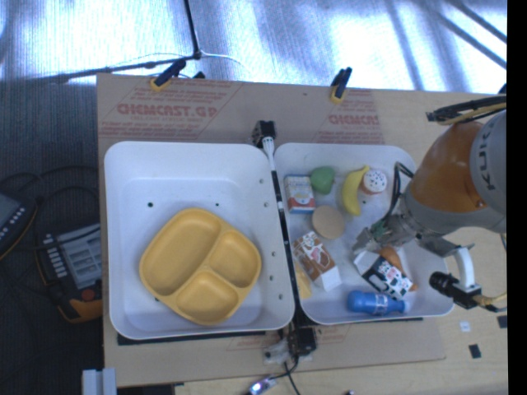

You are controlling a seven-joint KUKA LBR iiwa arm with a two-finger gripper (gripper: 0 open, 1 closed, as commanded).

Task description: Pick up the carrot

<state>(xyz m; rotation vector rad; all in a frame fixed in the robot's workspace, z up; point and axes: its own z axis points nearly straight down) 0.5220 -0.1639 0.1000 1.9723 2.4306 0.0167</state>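
Note:
The carrot (394,258) is a small orange piece lying in the right bin (428,303), near its right wall, partly tucked against a black-and-white checked object (387,277). My gripper (376,234) is low over the right bin, just above and to the left of the carrot in the camera view. The grey wrist and orange band (449,175) rise behind it and hide part of the bin's right side. Nothing can be seen held by the gripper.
The right bin also holds a small carton (299,193), a green item (323,178), a banana (354,190), a speckled bottle (375,181), a tan disc (328,221), a snack packet (315,258) and a blue bottle (375,304). A yellow divided plate (200,263) lies in the left bin (132,171).

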